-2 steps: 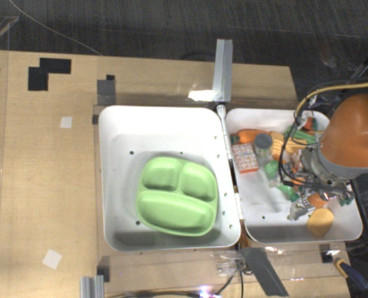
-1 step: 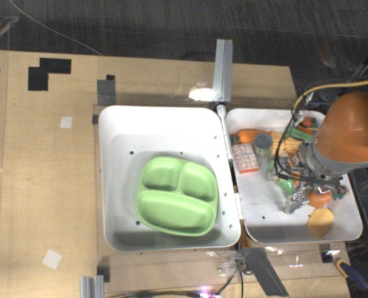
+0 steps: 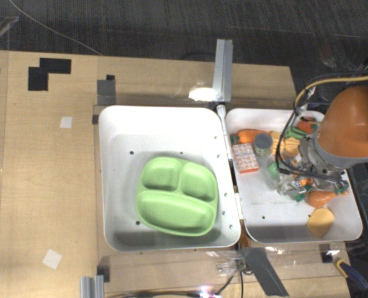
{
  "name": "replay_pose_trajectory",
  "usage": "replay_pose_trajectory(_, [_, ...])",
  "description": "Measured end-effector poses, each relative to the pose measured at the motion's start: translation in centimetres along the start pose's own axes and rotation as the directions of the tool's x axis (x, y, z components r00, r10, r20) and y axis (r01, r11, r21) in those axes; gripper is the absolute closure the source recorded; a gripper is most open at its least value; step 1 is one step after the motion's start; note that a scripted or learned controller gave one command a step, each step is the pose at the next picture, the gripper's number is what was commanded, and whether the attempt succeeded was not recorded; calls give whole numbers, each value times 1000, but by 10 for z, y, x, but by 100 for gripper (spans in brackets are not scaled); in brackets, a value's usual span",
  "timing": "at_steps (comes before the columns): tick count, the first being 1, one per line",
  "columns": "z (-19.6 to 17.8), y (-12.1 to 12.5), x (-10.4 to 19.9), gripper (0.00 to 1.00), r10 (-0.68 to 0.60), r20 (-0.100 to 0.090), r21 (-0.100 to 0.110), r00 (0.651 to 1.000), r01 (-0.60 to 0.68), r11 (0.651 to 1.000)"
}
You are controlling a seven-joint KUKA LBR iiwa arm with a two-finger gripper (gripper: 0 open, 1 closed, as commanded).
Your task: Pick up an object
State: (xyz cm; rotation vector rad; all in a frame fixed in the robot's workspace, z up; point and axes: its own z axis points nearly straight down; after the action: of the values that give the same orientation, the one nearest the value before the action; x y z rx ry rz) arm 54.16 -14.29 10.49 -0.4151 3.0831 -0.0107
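A: Where is the end effector (image 3: 305, 182)?
B: Low in the right bin (image 3: 258, 203), among the small objects (image 3: 321, 221) heaped there, likely seeking one. Whether it grips anything, I cannot tell; the arm (image 3: 351, 129) hides it.

Wooden table (image 3: 41, 185) bearing two white bins: left bin (image 3: 118, 135) containing a green three-compartment tray (image 3: 177, 195); right bin (image 3: 264, 219) adjoining it.
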Motion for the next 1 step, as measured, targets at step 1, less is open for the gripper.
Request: replay_pose_trajectory(1, [-94,53,-44,100,30,-11,-7,999,-30,1000])
